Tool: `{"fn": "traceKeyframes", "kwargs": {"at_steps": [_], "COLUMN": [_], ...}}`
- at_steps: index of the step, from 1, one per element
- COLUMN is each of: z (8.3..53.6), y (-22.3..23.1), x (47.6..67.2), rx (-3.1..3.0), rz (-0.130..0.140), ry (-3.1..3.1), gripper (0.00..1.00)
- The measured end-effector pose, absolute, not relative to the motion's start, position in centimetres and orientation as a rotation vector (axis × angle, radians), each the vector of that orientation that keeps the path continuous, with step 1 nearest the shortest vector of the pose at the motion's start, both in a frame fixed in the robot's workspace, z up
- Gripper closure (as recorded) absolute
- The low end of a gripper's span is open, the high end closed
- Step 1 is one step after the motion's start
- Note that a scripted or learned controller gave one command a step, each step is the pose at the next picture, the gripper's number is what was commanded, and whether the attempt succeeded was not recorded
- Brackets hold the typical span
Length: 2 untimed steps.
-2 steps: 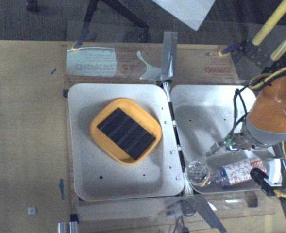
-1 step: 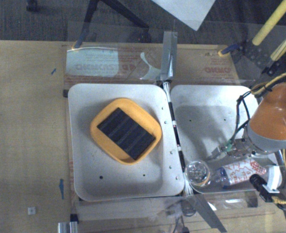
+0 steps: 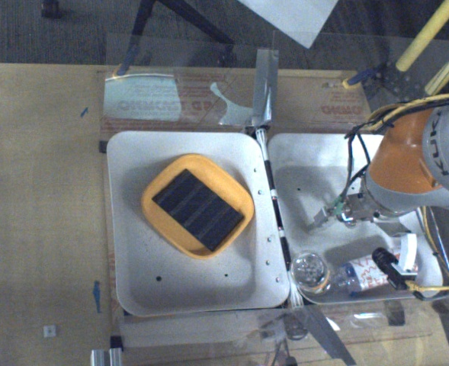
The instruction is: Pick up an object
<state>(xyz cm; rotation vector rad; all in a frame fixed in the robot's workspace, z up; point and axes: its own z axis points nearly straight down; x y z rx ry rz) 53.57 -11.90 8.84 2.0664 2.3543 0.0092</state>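
A yellow rounded-square object with a black ribbed panel on top lies in the middle of the left bin. A clear plastic bottle with a red and blue label lies on its side along the front wall of the right bin. My gripper hangs over the middle of the right bin, pointing left and down, a little behind the bottle and apart from it. Nothing shows in the gripper.
The raised rims of the two bins meet in a ridge between them. A clear panel and a metal post stand behind the bins. The arm's orange and grey body covers the right bin's right side.
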Motion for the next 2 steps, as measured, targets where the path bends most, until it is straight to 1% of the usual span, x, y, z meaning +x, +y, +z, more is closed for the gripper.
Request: {"fn": "traceKeyframes", "kwargs": {"at_steps": [1, 2], "z": [8.8, 14.8], "y": [-9.7, -12.2], "x": [58.0, 58.2], "rx": [2.086, 2.082], "rz": [0.008, 0.000], "ry": [2.338, 2.350], "gripper": [0.00, 0.00]}}
